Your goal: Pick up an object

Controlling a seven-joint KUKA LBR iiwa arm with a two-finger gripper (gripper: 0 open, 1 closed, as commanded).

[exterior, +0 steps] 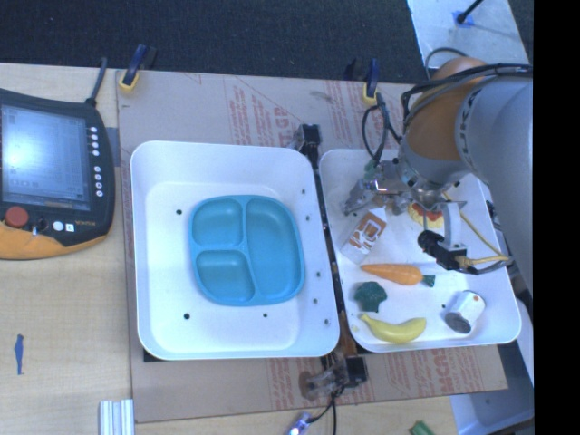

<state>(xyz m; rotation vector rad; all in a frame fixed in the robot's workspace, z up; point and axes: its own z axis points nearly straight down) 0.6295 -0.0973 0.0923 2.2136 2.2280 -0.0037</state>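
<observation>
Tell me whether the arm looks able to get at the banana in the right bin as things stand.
Probably yes. The banana lies on its own near the front wall of the right bin, with broccoli just behind it but apart. The gripper hangs over the far end of the same bin, nothing covering the banana.

Left bin point(154, 243) holds blue divided plate point(246, 249). Right bin point(494, 329) holds carrot point(391, 274), banana point(393, 329), broccoli point(369, 294). End effector point(391, 191) above right bin's far end.

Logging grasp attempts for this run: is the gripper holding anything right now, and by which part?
It cannot be told. The gripper sits low in the right bin near a small orange-and-white packet, but nothing shows clearly between its fingers.
</observation>
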